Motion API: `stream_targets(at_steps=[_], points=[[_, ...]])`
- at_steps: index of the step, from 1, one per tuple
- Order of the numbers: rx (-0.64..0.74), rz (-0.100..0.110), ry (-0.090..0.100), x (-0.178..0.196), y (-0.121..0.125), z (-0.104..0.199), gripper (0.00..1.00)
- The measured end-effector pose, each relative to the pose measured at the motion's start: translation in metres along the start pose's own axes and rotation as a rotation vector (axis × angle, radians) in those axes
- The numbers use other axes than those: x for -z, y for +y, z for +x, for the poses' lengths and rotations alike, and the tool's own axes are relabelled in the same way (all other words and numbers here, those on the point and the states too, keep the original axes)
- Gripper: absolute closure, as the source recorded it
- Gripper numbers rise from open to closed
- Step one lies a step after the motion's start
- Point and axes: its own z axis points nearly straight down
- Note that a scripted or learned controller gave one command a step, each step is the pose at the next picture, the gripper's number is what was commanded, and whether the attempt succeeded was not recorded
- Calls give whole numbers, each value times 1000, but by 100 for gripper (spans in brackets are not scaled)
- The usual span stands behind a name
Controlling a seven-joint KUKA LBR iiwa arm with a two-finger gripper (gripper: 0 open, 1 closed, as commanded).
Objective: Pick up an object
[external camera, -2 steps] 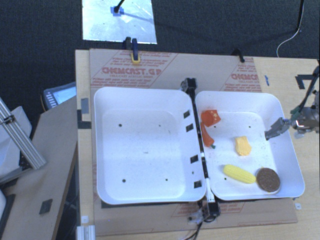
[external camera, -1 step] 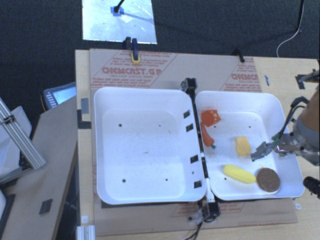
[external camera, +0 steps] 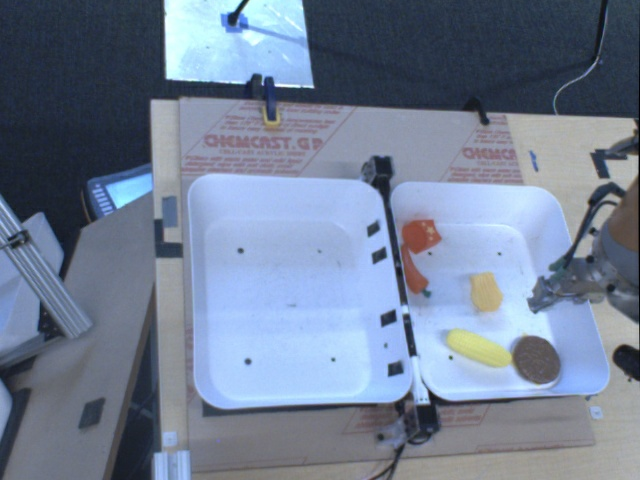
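1. Two white bins sat side by side on a sheet of board; the left bin (external camera: 290,288) held nothing that I could see, and the right bin (external camera: 500,213) held four things.
2. The board (external camera: 330,128) under them carried red printing, repeated at a slant. The clearest line looked like "CHEMCAST GP", though the letters were faint and I would not swear to them.
3. In the right bin an orange piece (external camera: 420,235) lay near the far left corner, by the divider.
4. A small yellow block (external camera: 486,292) sat near the middle.
5. A yellow corn-shaped piece (external camera: 479,348) lay at the near side, just beside a brown disc (external camera: 537,359) to its right.
6. The gripper (external camera: 545,296) hung over the bin's right edge, apart from every object, carrying nothing; I could not tell how wide it stood.
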Motion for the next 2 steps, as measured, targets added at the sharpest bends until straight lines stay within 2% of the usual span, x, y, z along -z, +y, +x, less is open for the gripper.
stream_targets(at_steps=[1,2], points=[[-2,0,0,0,0,0,0],[7,0,1,-109,65,38,0]])
